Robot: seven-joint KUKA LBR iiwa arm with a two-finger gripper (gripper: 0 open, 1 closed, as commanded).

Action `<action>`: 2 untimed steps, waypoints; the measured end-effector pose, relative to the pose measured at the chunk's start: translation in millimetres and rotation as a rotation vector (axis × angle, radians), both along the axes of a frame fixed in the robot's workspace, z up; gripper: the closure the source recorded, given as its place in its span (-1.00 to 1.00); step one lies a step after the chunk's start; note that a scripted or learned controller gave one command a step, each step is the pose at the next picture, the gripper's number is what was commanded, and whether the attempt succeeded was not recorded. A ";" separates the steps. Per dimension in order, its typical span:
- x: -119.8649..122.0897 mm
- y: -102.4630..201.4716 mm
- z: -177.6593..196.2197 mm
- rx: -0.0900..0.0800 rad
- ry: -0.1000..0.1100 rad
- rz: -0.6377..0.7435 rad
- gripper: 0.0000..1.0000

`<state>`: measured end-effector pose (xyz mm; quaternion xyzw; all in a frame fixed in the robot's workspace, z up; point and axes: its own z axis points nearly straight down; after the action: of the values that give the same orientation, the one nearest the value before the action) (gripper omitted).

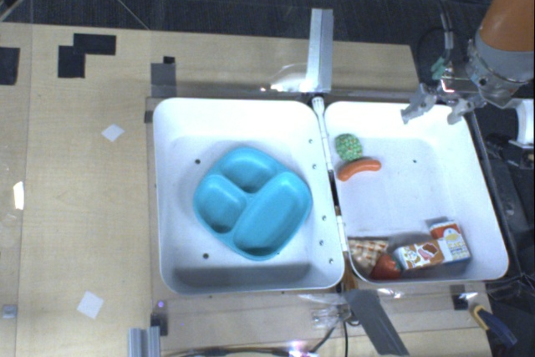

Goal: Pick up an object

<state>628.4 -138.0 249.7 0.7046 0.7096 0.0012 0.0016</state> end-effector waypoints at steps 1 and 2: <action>21.1 2.8 -109.3 0.001 0.002 -0.221 -1.00; -31.7 50.6 -160.8 0.000 -0.007 0.009 -1.00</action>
<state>596.7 -87.4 88.8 0.7015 0.7126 0.0037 0.0043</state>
